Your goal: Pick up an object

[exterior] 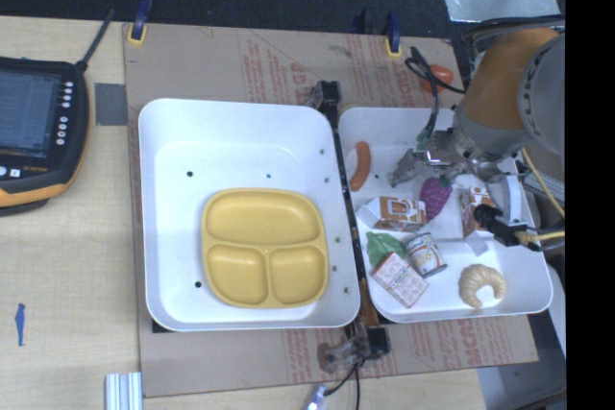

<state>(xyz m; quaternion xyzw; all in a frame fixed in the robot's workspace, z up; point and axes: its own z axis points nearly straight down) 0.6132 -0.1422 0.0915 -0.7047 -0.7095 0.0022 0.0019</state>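
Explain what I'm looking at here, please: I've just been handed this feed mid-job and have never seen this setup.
This is one fixed camera above a bench, looking down at a slant. The grey robot arm with an orange band reaches in from the right; its claw hangs over the right shallow white bin. Its job is to pick up an object.

That bin holds toy food: an orange-red sausage, a purple bunch of grapes, a tan croissant, a small tin can, a green leafy piece and some small printed packets.

The left shallow white bin holds a yellow three-compartment plastic plate. The orange-edged control tablet lies at the far left.

I cannot tell whether the claw grips anything.
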